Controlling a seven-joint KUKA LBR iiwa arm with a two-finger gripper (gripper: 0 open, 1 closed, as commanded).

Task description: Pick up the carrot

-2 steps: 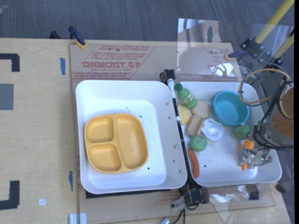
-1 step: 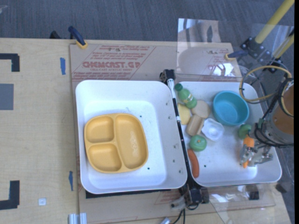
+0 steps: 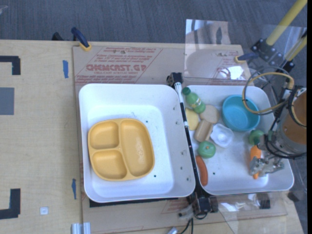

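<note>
The grey arm [image 3: 298, 126], reaching in at 3 o'clock and raised nearest the lens, is seen with its gripper [image 3: 263, 167] lowered over the carrot [image 3: 254, 153] toward the 4 o'clock corner of the right bin [image 3: 287, 183]. The carrot, orange with a green top [image 3: 255, 138] pointing to 12 o'clock, is judged to be a light, stiff, smooth toy that could slip. A hold across its thicker middle is favoured. Its lower length is covered by the gripper's metalwork, with a small orange tip showing at 6 o'clock. Whether the gripper is clenched on it or released cannot be told. A longer red-orange piece [image 3: 202, 171] at the bin's 8 o'clock could be mistaken for the target.
</note>
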